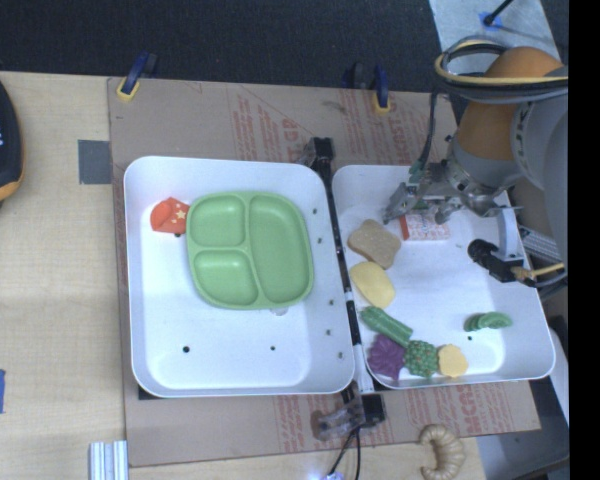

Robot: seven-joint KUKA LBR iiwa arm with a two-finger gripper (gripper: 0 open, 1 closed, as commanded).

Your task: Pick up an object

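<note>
The gripper point(417, 205) hung over the right bin point(500, 363), its grip state indiscernible. The nearest object, a bread slice point(374, 243), lay just below it; a clean pick probably required centring above the slice before descending.

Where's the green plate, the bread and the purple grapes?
Green plate point(250, 249), camera view, on the middle where its three compartments meet.
Bread slice point(374, 243), camera view, on the middle of its brown top.
Purple grapes point(385, 356), camera view, on the middle of the bunch.
</note>
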